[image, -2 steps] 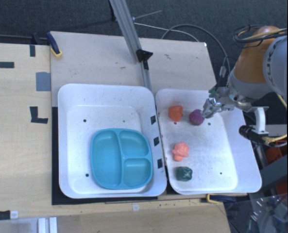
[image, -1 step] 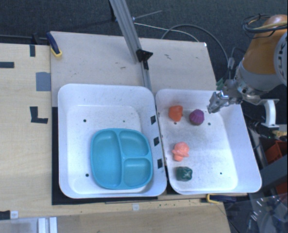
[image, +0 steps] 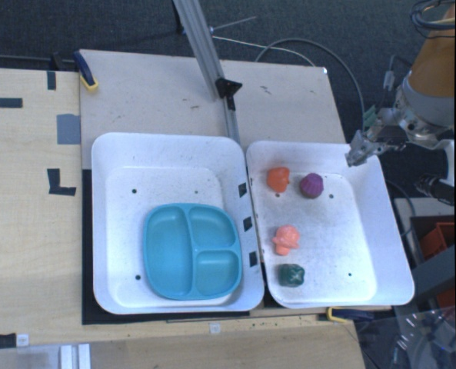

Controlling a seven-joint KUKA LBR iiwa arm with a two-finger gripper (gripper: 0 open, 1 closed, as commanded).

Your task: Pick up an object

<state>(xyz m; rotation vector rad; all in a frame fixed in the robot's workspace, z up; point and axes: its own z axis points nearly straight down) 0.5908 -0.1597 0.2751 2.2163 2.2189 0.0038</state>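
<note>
Four small objects lie in the right shallow white bin [image: 366, 206]: a round orange piece [image: 278, 179] near the far left corner, a round purple piece [image: 311, 184] just beside it to the right, a lumpy pink-orange piece [image: 286, 239] nearer the middle left, and a dark green piece [image: 291, 274] just below that. All four rest on the bin floor, apart from one another. The jaws [image: 356, 154] hang over the bin's far right rim, well apart from the objects; cannot tell their state at this angle. Left shallow white bin [image: 120, 160] holds a light blue three-compartment plastic tray [image: 191, 250]. Both bins sit on the pale wooden desk [image: 151, 91]. A slanted grey metal rail [image: 201, 37] crosses the desk behind.
</note>
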